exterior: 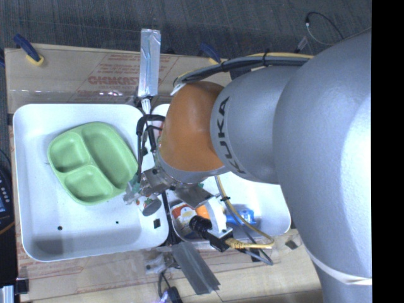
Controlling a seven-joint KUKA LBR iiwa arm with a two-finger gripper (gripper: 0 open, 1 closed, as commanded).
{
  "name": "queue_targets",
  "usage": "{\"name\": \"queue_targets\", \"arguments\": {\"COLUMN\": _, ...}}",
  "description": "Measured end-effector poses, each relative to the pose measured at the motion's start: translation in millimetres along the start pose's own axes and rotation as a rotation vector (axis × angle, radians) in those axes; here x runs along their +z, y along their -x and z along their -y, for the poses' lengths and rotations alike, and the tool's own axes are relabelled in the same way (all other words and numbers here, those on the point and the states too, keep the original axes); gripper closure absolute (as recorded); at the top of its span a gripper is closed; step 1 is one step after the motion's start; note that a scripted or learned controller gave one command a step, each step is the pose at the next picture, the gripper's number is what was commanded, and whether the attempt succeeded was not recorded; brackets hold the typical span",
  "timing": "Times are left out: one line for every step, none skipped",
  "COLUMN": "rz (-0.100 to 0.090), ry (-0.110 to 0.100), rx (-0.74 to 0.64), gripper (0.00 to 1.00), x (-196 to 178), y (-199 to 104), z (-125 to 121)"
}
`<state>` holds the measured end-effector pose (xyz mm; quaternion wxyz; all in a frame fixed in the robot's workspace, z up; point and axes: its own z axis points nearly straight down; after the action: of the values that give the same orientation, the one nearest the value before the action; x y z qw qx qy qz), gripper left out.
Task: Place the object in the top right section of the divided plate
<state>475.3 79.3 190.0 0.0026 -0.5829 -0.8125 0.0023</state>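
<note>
A light green divided plate [93, 161] with three sections lies tilted in the left white bin [38, 232]. My gripper [142, 192] hangs low over the wall between the two bins, just off the plate's lower right rim. The large grey arm with its orange band [189, 128] covers most of the right bin. A small greenish bit shows at the gripper's tip, too small to identify.
In the right bin [281, 216], below the wrist, I see an orange and white object [188, 213] and a blue object [246, 216]. A silver bar [149, 62] stands upright at the back between the bins.
</note>
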Motion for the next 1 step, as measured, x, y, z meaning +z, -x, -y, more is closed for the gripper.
{"name": "queue_targets", "arguments": {"rz": 0.004, "ry": 0.006, "rx": -0.199, "gripper": 1.00, "x": -48.1, "y": 136.9, "z": -65.8}}
